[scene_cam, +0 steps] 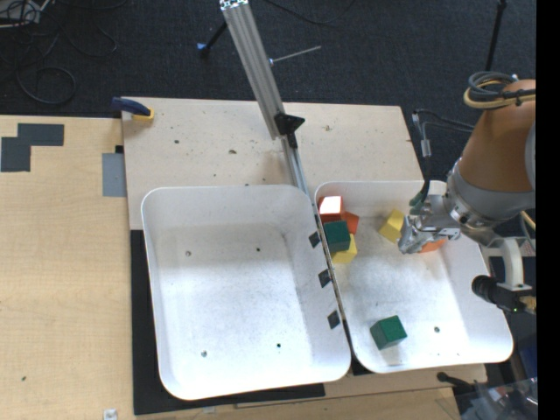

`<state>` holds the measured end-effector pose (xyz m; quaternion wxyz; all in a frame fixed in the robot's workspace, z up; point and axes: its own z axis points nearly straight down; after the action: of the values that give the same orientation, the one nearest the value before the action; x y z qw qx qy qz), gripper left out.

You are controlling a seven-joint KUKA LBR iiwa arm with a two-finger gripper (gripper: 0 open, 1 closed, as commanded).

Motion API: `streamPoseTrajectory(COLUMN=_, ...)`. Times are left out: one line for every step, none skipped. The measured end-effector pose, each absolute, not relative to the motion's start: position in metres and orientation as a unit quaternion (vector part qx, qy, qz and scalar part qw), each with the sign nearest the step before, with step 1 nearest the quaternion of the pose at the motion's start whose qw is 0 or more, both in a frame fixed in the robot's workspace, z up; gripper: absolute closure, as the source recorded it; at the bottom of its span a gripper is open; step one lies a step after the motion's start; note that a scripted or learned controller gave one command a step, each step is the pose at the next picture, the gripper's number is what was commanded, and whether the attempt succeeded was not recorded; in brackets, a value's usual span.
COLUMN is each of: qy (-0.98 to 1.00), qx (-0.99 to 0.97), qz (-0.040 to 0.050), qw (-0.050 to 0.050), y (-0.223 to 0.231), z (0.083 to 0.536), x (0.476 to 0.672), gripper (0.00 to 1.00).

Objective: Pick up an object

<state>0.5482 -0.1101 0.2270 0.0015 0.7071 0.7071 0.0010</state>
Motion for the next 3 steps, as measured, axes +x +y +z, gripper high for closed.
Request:
streamPoseTrajectory(qy=0.709, qx=0.706, qz=-0.0007, qw=-0.001, y=-0.110, z=0.227, x=0.548, gripper=1.00)
streamPoseTrajectory(qy=0.709, qx=0.705, qz=0.0004, qw=-0.001, y=-0.055, z=0.237, x=0.548, gripper=1.00)
streamPoseTrajectory(qy=0.709, qx=0.705, qz=0.0001, qw=-0.002, y=0.003, z=0.243, x=0.553, gripper=1.00)
